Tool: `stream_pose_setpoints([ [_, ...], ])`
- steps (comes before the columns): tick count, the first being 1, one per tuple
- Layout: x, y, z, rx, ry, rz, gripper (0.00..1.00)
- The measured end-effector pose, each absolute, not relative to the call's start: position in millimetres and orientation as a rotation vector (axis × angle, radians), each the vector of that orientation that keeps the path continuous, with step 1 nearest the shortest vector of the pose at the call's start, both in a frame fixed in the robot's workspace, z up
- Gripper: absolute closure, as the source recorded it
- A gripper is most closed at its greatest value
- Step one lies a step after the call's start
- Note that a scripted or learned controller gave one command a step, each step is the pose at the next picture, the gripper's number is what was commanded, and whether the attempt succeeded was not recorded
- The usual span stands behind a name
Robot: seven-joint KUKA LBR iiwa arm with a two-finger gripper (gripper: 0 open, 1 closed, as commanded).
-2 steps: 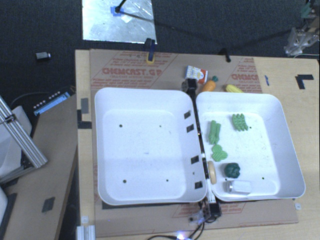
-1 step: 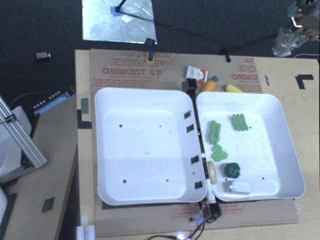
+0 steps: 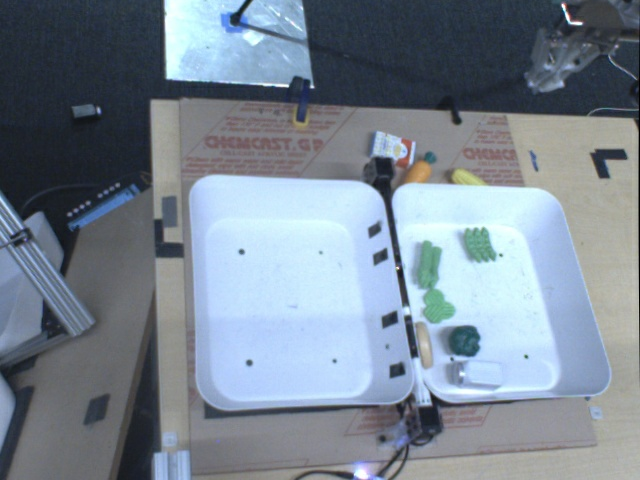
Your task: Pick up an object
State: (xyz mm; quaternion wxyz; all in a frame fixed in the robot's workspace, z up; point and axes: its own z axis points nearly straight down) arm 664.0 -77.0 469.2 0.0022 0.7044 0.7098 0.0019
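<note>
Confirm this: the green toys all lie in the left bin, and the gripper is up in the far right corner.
Wrong bin. The camera view shows the green toys in the right bin, not the left bin. The gripper is indeed up in the far right corner.

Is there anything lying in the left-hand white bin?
No, the left bin shows bare white floor, while the green pieces lie in the right bin.

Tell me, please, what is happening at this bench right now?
The arm is set to pick up an object, but its gripper hangs at the far right, off beyond the bench, well away from both bins. Nothing shows between its fingers. The right bin holds several small things: a green ridged piece, a green stick, a dark green lump and a clear block. No pick has begun.
</note>
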Motion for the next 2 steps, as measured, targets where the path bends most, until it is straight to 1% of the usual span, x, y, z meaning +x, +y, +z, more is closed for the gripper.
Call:
stream_pose_setpoints([
  [1, 668.9, -50.7, 506.0, 2.210, 2.225, 0.006, 1.00],
  [2, 668.5, -15.1, 537.3, 2.210, 2.227, 0.007, 1.00],
])
